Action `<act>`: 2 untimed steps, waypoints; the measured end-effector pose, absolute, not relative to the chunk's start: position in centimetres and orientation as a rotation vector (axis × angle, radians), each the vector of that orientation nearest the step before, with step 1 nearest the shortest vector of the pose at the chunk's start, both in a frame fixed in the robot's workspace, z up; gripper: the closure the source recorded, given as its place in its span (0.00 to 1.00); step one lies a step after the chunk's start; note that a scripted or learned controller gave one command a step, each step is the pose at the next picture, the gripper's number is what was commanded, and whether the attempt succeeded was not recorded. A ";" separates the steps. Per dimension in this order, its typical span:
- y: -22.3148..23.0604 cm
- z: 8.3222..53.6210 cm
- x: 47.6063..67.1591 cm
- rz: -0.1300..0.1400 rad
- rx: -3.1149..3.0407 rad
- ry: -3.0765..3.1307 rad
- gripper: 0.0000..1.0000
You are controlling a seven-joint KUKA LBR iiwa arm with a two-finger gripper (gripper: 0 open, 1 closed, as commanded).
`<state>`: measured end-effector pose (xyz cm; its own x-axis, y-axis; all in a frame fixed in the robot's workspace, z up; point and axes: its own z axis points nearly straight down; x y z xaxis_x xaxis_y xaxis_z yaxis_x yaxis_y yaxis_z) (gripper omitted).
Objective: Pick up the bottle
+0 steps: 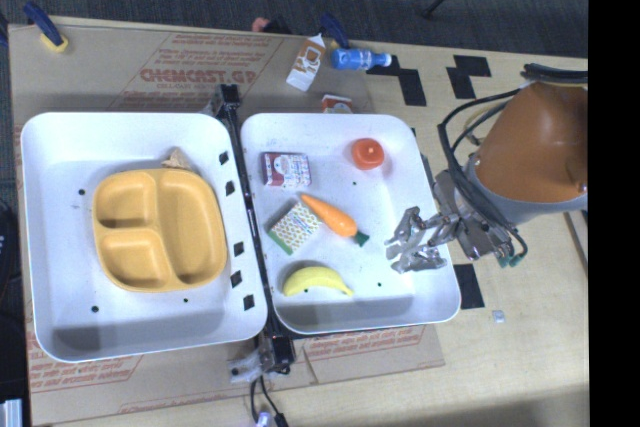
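— What sits in the bins?
— The left bin [50, 215] holds a yellow divided tray [158, 228]. The right bin [400, 310] holds a banana [315, 282], a carrot [333, 216], a small carton [286, 170] and an orange cap [367, 153].
— And the gripper?
— The gripper [410, 250] hovers at the right bin's right side, fingers spread, grasping nothing.
— The bottle?
— The bottle [355, 60] lies on the bench beyond the bins.

cardboard sheet [190, 70] under the bins: red print "CHEMCAST GP", smaller lines unreadable | small carton [285, 169]: print too small to read
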<state>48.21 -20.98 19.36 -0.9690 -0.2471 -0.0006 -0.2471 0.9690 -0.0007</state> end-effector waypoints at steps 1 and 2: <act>-21.0 18.5 48.3 0.001 -0.444 3.113 1.00; -21.0 19.1 48.4 -0.001 -0.667 3.069 1.00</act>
